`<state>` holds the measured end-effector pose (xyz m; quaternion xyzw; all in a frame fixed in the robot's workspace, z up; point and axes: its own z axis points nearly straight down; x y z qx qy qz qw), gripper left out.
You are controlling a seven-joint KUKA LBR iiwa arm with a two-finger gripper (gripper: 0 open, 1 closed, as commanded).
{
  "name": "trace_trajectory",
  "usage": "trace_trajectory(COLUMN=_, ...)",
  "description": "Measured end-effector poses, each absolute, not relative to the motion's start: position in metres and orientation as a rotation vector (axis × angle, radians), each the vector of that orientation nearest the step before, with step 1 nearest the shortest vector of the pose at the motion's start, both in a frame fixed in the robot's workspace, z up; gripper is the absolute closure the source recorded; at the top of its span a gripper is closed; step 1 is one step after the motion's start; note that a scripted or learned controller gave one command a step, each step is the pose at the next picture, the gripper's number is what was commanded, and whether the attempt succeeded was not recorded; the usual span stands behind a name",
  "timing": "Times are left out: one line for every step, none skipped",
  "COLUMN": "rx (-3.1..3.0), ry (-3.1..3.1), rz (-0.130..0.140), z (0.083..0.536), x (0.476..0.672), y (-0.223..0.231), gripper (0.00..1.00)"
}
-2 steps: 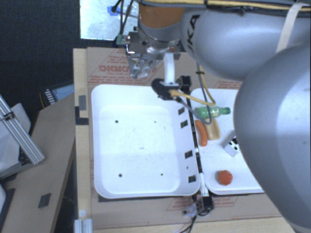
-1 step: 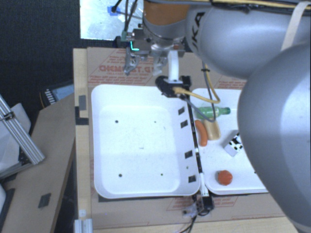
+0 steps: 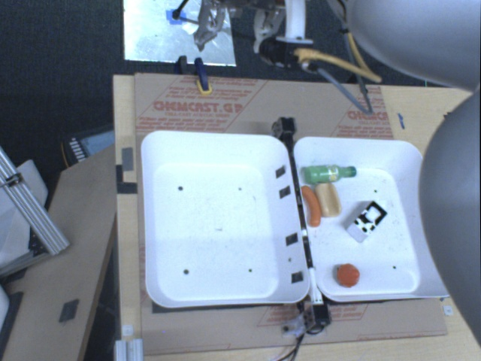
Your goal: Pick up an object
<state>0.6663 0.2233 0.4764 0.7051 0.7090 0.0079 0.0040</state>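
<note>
The gripper point(image 3: 240, 22) hangs high above the bench, past the far edge of the two bins and over a shiny metal sheet point(image 3: 161, 17) lying beyond the cardboard mat point(image 3: 248, 104). Its two fingers hang down with a clear gap between them, and nothing sits in that gap, so the tool is spread apart and carrying nothing. This looks like a parked position that leaves the camera a clear look down into both bins.

All the loose things lie in the right bin point(image 3: 402, 156). A green bottle point(image 3: 328, 174) lies on its side near the far edge, its cap pointing toward the right wall. Just in front of it a tan bread roll point(image 3: 328, 199) and an orange sausage point(image 3: 313, 207) lie side by side, touching or nearly so, close to the inner wall by the divider. A white block with black marks point(image 3: 367, 219) rests toward the middle, set apart from the others. A small red-orange ball point(image 3: 347, 275) sits alone near the near edge. The left bin point(image 3: 161, 145) shows its bare white floor.

Since the task names no particular thing, any of these would do. The block and the ball look the easiest, each standing free with room for a finger on either side; the roll and sausage crowd each other against the wall.
</note>
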Motion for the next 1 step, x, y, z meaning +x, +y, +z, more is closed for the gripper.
trace_trajectory(rx=2.210, ry=2.229, rz=0.008, z=0.4795, x=0.6663, y=0.2235, gripper=1.00)
